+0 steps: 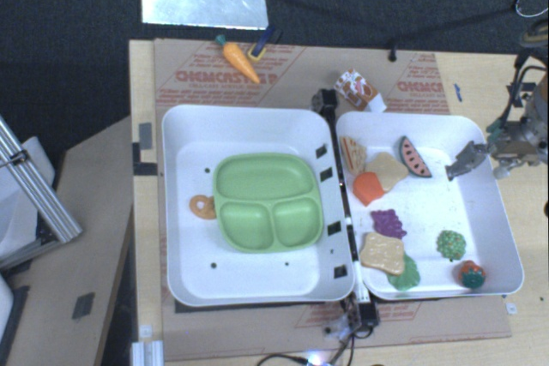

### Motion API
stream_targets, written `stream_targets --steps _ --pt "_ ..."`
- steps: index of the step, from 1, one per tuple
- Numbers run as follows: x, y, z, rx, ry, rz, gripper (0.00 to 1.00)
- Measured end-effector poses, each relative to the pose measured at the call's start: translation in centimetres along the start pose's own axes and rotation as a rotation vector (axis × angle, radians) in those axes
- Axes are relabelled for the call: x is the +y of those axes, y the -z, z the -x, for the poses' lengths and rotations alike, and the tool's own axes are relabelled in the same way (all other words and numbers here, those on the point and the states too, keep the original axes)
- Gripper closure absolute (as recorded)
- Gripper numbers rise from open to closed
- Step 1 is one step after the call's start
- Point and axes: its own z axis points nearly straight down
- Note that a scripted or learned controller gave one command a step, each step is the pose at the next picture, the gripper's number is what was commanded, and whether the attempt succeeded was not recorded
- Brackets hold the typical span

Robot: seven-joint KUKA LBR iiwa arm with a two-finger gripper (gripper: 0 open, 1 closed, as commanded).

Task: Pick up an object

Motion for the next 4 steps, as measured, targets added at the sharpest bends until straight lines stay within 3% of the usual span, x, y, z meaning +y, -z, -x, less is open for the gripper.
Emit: stream_targets --steps 1,2,4 --pt "0.2 0.5 0.0 -0.002 0.003 0.010 0.00" --pt "1.1 -5.3 0.0 -0.001 0.001 0.006 0.00" --pt "0.2 -14.2 -0.8 -0.001 0.000 0.006 0.00"
